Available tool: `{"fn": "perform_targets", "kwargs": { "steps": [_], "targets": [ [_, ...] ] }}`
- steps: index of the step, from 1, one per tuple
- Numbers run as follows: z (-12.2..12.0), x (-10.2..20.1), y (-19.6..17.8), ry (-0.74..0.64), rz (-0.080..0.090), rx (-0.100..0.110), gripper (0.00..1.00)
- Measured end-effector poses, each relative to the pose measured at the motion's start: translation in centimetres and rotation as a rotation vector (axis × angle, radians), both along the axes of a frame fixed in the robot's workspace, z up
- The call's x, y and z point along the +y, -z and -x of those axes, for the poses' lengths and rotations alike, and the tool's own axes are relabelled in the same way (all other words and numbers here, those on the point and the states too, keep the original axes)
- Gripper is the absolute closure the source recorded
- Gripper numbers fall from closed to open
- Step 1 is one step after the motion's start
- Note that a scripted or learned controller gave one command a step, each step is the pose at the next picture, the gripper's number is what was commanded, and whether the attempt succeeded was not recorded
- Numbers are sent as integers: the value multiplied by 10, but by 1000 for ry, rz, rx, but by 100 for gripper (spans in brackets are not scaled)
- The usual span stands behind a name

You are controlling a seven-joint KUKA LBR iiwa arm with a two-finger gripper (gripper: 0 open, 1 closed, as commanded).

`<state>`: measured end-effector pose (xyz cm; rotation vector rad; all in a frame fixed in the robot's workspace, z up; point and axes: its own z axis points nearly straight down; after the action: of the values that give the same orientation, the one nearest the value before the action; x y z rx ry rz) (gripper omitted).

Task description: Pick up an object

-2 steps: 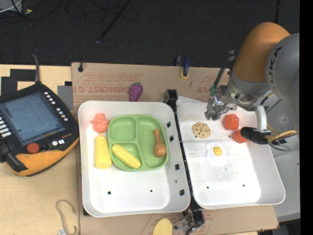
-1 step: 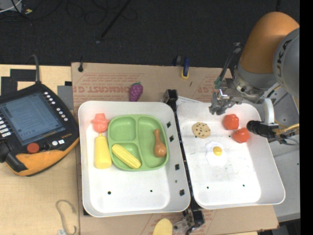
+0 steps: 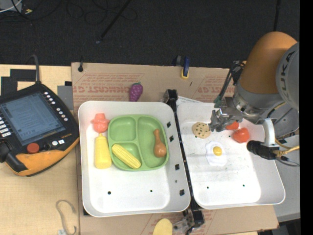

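Camera view | right bin [image 3: 244, 192]: one cookie [image 3: 200, 129], one fried egg [image 3: 216, 152], two red pieces [image 3: 240, 134] | gripper [image 3: 218, 123] just beside cookie, finger spread unclear, grasp can't tell | left bin [image 3: 127, 195]: one green tray [image 3: 137, 131], one corn [image 3: 126, 155]

arm [image 3: 266, 77] over right bin [image 3: 254, 190], cookie [image 3: 200, 129], fried egg [image 3: 216, 152]

Dark floor [image 3: 146, 23] beyond a wooden bench [image 3: 29, 199] covered with cardboard [image 3: 156, 84].
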<state>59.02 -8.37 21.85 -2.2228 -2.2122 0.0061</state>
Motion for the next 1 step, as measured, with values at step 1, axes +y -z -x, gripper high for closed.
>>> {"fn": "perform_targets", "kwargs": {
  "steps": [1],
  "targets": [
    [48, 2, 1, 1, 0, 0, 100]
  ]
}}
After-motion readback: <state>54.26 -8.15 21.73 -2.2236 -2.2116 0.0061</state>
